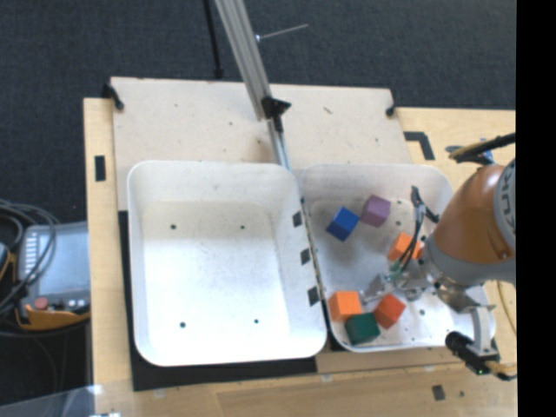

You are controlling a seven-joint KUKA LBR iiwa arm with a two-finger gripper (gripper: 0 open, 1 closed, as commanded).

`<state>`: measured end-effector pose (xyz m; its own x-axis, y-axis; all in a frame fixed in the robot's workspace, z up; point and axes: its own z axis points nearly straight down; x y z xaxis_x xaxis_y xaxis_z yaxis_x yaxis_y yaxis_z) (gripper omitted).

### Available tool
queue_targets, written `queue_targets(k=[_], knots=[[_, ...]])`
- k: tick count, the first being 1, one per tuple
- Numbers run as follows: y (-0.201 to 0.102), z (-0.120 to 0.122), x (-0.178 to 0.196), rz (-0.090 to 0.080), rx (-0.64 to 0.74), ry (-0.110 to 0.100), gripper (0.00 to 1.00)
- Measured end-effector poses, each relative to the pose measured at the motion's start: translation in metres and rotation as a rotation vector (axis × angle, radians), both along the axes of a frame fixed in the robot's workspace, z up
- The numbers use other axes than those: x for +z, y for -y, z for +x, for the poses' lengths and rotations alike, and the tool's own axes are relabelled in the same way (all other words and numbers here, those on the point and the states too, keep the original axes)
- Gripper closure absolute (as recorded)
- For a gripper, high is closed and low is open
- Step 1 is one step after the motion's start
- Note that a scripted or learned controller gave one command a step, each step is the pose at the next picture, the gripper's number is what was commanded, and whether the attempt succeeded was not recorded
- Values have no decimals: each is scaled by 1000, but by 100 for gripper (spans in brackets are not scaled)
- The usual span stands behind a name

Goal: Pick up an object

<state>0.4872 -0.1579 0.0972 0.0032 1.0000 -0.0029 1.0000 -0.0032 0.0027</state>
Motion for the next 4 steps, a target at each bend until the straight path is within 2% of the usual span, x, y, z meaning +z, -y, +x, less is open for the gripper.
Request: queue_targets(k=[1, 4], knots=[[0, 1, 12, 1, -9, 5, 100], [-13, 14, 168, 1, 9, 5, 100]])
